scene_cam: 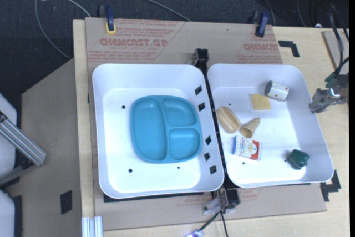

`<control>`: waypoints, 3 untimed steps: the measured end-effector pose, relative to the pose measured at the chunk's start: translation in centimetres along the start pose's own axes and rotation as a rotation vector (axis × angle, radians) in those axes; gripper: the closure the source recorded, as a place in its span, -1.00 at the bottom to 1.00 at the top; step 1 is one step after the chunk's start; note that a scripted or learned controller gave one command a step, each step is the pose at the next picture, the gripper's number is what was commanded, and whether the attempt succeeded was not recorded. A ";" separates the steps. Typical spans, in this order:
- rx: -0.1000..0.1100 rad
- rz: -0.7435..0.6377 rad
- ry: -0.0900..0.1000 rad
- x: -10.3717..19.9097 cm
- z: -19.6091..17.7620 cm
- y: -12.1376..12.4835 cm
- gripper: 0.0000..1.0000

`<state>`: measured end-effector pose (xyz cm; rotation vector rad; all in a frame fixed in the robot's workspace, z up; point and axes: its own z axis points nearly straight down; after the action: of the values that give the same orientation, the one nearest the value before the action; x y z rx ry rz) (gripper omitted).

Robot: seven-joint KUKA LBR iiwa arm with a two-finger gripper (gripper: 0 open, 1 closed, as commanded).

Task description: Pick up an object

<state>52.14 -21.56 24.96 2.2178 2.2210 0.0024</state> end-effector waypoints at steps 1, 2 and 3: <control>0.005 -0.003 0.003 5.8 0.0 -0.9 1.00; 0.005 -0.006 0.005 12.1 -0.1 -1.2 1.00; 0.006 -0.002 0.003 17.3 1.3 -1.0 1.00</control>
<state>51.09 -4.26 23.61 2.2197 2.2283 -0.0009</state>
